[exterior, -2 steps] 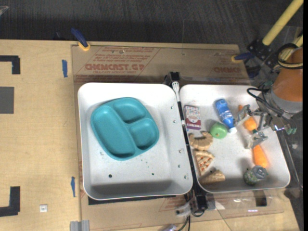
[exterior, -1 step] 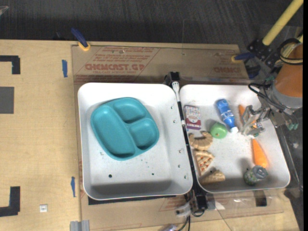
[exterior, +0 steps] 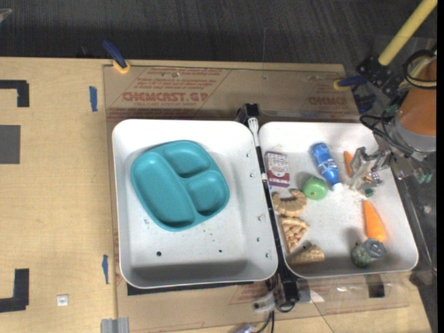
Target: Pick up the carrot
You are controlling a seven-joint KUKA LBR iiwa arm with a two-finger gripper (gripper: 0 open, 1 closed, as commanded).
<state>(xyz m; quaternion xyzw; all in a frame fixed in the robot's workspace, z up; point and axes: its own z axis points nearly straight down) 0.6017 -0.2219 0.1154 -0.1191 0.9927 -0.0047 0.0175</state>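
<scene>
The carrot (exterior: 374, 220) is a short orange cone lying on the floor of the right bin (exterior: 333, 132), near its right wall, thick end toward the front. My gripper (exterior: 364, 170) hangs above the bin's right rear part, a little behind the carrot and apart from it. Its metal fingers (exterior: 356, 161) point down and stand open, with nothing between them. A small orange sliver (exterior: 347, 159) shows just left of the fingers.
The right bin also holds a blue bottle (exterior: 323, 162), a green ball (exterior: 316, 188), a red-and-white box (exterior: 277, 169), several tan pastry pieces (exterior: 293, 224) and a grey-green lump (exterior: 368, 252) just in front of the carrot. A teal divided plate (exterior: 180, 184) lies in the left bin (exterior: 139, 255).
</scene>
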